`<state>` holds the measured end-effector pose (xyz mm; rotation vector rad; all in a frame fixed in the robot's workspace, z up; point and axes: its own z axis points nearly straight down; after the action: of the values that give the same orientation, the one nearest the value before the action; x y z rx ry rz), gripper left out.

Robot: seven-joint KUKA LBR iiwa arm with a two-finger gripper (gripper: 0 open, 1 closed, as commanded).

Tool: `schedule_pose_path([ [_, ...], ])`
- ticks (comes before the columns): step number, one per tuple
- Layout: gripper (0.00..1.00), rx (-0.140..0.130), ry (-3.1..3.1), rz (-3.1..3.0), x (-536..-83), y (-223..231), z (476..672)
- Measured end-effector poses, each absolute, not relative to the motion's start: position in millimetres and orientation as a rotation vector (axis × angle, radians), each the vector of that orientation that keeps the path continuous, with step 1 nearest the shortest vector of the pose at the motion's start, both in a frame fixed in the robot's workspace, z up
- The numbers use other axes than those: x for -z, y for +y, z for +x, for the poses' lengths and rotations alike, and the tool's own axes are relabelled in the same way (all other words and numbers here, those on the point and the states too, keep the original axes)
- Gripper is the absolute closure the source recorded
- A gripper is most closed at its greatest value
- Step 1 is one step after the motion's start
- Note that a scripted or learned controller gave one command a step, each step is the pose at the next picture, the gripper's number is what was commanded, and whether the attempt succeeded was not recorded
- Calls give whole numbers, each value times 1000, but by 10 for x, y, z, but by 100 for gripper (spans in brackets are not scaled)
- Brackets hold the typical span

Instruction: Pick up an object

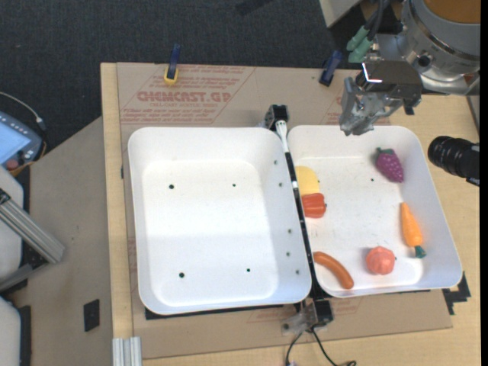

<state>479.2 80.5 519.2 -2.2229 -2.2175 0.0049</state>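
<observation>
My gripper (pixel 355 126) hangs above the back edge of the right bin (pixel 343 147), with nothing visible between its fingers. In that bin lie a purple bunch of grapes (pixel 389 164) at the back right, an orange carrot (pixel 411 228) along the right side, a pink strawberry (pixel 380 260) at the front right, and a reddish sausage (pixel 334 269) at the front. A yellow piece (pixel 306 179) and a red-orange piece (pixel 313 204) sit against the bin's left wall. The gripper stands left of and behind the grapes, apart from them.
The left bin (pixel 206 227) lies beside the right one, sharing a black divider clamp (pixel 276 116). A black cylindrical device (pixel 454 157) sits right of the right bin. A yellow clip (pixel 171 72) and a blue clip (pixel 330 66) hold the cardboard base.
</observation>
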Motion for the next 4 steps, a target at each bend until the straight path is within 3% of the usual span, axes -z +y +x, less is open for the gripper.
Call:
schedule_pose_path([
  [1,100,7,-2226,-2221,-5360,1028,4795],
  [2,100,1,-2219,-2226,-5354,802,4795],
  [4,100,3,-2224,-2221,-5350,973,4794],
])
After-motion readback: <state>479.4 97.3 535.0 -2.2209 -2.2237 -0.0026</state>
